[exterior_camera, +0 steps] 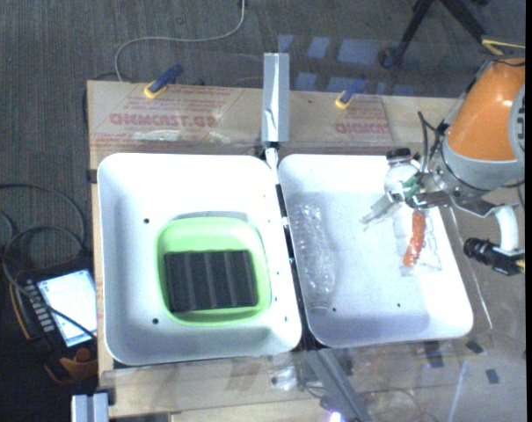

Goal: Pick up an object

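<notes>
A clear plastic bottle (pixel 308 251) lies lengthwise along the left side of the right bin (pixel 371 323). An orange stick-like item in a clear wrapper (pixel 415 240) lies near that bin's right wall. A green dish with a dark ribbed insert (pixel 211 271) sits in the left bin (pixel 134 192). My gripper (pixel 390 193) hangs over the upper right part of the right bin, just up and left of the orange item and well right of the bottle. Nothing is seen held in it.
The arm's orange band (pixel 485 126) and grey body reach in over the right bin's far right corner. A metal post (pixel 274 104) stands behind the seam between the bins. Cables and a small device (pixel 59 301) lie on the floor at the left.
</notes>
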